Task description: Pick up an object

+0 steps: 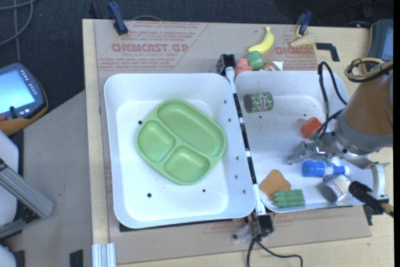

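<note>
Nearest the camera, along the front edge of the right bin [284, 81], lie one green block [288, 198], one tan cookie-shaped piece [274, 182] just behind it, and one small white-and-dark container [336, 188] to their right. Just beyond that lies one blue bottle [320, 169] on its side, directly beneath the gripper [307, 152], which is in the right half of this bin; whether the gripper is wide or narrow I cannot tell, and nothing is visibly held. One orange-red piece [310, 127] sits just behind the gripper, and one green can [259, 102] lies farther back, well apart.

The left bin [125, 197] holds a single green divided plate [180, 141].

Farthest, on the table [156, 47] behind the bins, are one banana [264, 43] and one small green-and-red toy [251, 61].
</note>
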`<control>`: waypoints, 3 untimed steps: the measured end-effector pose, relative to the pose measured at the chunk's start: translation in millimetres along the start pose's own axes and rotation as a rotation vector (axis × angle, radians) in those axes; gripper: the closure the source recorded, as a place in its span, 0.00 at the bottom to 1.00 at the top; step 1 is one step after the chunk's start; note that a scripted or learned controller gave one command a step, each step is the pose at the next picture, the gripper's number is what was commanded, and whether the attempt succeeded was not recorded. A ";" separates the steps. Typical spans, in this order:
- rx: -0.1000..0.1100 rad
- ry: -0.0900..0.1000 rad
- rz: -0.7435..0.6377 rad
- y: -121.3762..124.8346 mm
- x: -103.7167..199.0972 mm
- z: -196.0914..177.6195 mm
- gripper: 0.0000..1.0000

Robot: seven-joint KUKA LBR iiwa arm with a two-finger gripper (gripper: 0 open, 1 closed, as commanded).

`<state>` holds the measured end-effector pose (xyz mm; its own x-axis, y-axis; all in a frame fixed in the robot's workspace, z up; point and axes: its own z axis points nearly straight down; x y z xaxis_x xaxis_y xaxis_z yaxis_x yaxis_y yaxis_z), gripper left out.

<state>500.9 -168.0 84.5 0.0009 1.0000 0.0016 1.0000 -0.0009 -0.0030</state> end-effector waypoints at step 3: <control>-0.009 -0.005 -0.004 38.6 -18.3 -13.0 1.00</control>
<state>539.5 -186.3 97.3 -0.0029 1.0000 -0.0032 1.0000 0.0029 0.0056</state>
